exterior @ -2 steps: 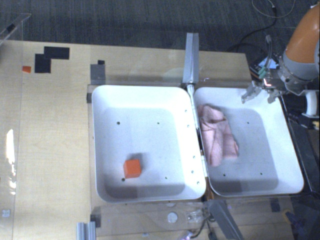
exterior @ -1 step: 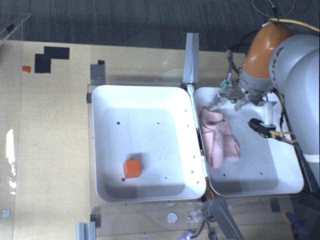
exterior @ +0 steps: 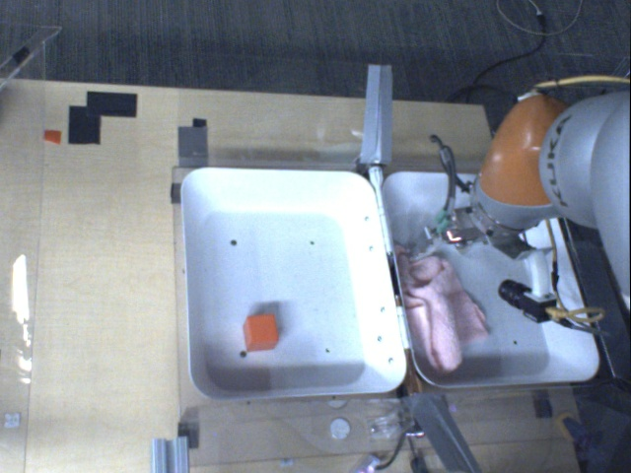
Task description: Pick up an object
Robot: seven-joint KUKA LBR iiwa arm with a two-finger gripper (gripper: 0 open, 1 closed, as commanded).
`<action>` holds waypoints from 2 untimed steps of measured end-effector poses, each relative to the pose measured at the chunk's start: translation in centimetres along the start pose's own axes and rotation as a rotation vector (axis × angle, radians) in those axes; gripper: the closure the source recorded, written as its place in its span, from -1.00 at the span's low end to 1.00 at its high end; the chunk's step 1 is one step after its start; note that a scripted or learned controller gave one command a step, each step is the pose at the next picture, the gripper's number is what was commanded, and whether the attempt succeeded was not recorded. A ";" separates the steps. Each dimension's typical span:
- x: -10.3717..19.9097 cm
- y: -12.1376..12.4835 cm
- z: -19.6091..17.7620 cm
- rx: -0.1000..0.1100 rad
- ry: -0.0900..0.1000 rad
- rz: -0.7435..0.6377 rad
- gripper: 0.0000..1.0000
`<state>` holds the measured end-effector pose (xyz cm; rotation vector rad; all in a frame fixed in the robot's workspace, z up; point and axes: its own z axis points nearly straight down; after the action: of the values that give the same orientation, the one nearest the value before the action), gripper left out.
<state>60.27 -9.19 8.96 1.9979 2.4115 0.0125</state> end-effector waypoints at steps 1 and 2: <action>-0.5 -6.9 -0.2 -0.003 -0.003 -0.125 -1.00; -0.5 -6.4 -1.6 -0.017 -0.009 -0.125 1.00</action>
<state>54.04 -10.88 10.45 1.8323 2.5164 0.0227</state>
